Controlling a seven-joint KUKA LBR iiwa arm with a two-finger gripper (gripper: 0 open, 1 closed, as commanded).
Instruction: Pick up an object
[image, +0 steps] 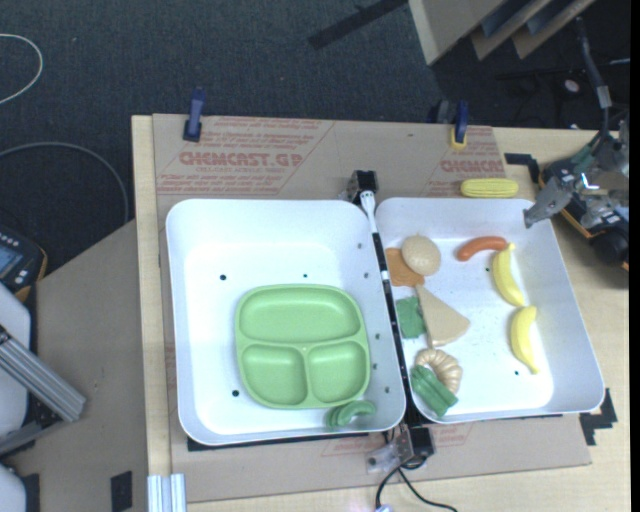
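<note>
The right bin (565, 300) holds several toy foods: a beige bun (420, 254) on an orange slab (399, 270), a red sausage (483, 246), two yellow bananas (507, 278) (524, 338), a tan wedge (441, 319), a green piece (410, 316), a tan pretzel-like piece (442, 367) and a green leafy piece (432, 390). My gripper (550, 203) hangs over the bin's far right corner, beyond the sausage and apart from every object. Nothing shows in its grasp.
The left bin (200, 260) bears a green divided plate (300, 345) and a small green ring-like piece (351, 412) by its near right corner. A yellow corn cob (489, 187) lies on the board behind the right bin. Blue clamps (194, 116) (460, 124) hold the board's far edge.
</note>
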